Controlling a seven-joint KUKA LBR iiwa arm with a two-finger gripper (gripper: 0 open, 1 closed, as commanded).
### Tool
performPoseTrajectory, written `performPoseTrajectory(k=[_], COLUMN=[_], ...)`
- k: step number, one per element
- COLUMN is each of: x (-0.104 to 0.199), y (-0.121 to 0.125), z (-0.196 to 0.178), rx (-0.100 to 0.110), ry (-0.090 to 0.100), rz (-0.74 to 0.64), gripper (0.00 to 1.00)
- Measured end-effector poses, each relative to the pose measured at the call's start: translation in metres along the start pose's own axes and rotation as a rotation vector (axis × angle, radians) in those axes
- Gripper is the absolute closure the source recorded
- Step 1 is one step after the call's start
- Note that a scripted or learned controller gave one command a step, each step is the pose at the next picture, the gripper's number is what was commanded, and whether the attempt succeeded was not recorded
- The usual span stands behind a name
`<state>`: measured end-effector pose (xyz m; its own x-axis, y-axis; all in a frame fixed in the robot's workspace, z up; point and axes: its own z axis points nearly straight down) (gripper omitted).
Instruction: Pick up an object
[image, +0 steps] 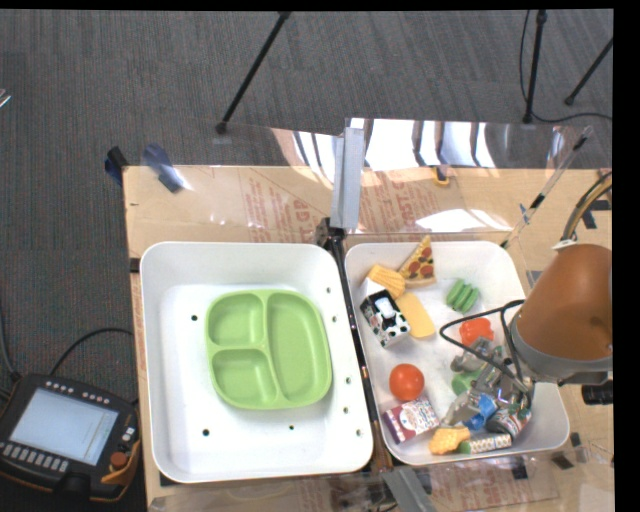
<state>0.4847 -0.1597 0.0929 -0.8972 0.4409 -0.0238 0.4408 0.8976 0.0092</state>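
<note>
Grey carpet surrounds a bench carrying two white bins. Left bin (160, 300) holds a green divided plate (268, 349); right bin (500, 262) holds toy food. From the right, the arm's orange band (570, 305) hangs over that bin's lower right corner, with the gripper (487, 392) low among the clutter there. A blue piece (484, 409) lies right beneath it, a red tomato (406, 381) just to its left. Whether anything is gripped is hidden.

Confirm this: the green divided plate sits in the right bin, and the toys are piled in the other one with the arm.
Wrong on the bin. The camera view shows the green divided plate in the left bin; the toys and arm are in the right bin.
</note>
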Motion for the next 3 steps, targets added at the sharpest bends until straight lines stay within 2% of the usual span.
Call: performPoseTrajectory(k=[1,2,3], x=[0.025,-0.053,-0.082], y=[0.034,0.086,0.121], z=[0.005,0.008,0.008], rx=[0.007,0.009,0.021], ry=[0.022,0.023,0.021], rz=[0.049,0.115,0.144], gripper=[0.0,0.0,0.0])
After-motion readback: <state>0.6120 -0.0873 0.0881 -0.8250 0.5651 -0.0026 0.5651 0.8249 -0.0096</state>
